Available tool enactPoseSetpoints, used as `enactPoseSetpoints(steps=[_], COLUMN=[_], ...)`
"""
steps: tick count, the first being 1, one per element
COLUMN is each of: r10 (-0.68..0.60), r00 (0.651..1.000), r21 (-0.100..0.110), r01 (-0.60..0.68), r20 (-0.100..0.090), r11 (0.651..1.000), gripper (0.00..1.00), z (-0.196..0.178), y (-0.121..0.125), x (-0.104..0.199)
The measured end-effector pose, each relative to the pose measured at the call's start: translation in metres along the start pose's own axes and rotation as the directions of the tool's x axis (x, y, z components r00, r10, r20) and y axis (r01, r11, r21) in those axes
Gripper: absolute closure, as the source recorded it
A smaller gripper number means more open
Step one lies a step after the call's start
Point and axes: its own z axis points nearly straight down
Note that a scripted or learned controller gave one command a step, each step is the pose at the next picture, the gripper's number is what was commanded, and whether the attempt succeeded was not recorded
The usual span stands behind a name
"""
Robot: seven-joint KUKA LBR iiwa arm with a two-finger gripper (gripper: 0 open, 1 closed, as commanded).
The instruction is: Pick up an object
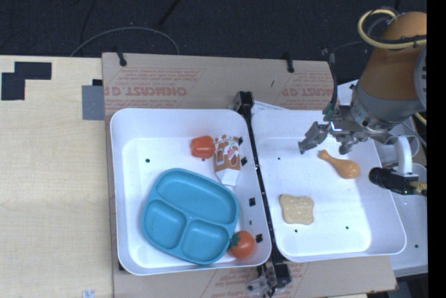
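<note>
I see the claw open over the right bin, beside the toy drumstick, bread slice nearer the front rim.

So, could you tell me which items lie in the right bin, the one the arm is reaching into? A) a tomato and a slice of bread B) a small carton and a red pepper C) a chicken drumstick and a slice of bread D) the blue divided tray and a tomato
C: the drumstick and the tan bread slice lie on the floor of the right bin, near the gripper.
</note>
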Motion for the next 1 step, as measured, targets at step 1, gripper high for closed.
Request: enactPoseSetpoints(steps=[1], r10=[-0.002], r00=[1.0], r21=[-0.012], r01=[0.002], r20=[0.002], r11=[1.0], gripper=[0.0], z=[-0.0069], y=[0.0024], x=[-0.0002])
